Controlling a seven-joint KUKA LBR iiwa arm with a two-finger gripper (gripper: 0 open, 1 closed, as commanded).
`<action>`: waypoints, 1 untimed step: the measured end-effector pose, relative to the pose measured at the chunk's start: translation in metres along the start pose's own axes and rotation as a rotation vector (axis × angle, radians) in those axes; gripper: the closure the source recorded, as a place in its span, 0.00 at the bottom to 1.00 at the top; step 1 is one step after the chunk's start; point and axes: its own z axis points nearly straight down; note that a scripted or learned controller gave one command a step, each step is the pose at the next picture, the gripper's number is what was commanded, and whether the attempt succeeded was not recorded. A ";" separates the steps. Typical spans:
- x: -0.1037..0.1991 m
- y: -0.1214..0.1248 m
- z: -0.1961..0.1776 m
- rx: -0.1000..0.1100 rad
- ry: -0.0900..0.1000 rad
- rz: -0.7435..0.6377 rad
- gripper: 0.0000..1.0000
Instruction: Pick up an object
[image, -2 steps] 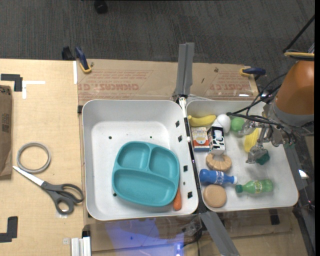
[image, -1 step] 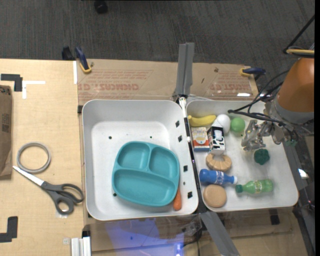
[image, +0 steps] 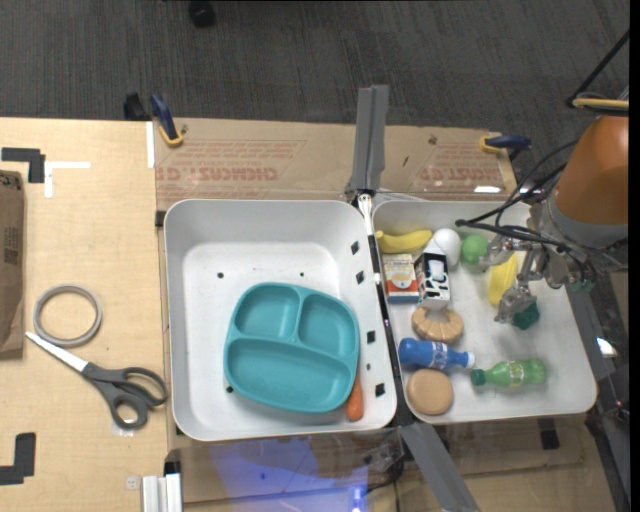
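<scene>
Grey arm with orange band reaching in from three o'clock, bent down over the right shallow white bin, tool low above a small dark-green object, finger state impossible to tell, yellow plastic piece at its ten o'clock.

2 bins, 2 bottles, 1 tray, 1 scissors.

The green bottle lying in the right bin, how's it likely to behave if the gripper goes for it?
The green bottle lies on its side on the right bin's smooth floor, so a nudge would probably roll it. It looks like small plastic, likely light. Its rounded body may slip between fingers.
</scene>
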 end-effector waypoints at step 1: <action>0.002 0.002 0.023 -0.005 0.012 0.025 0.00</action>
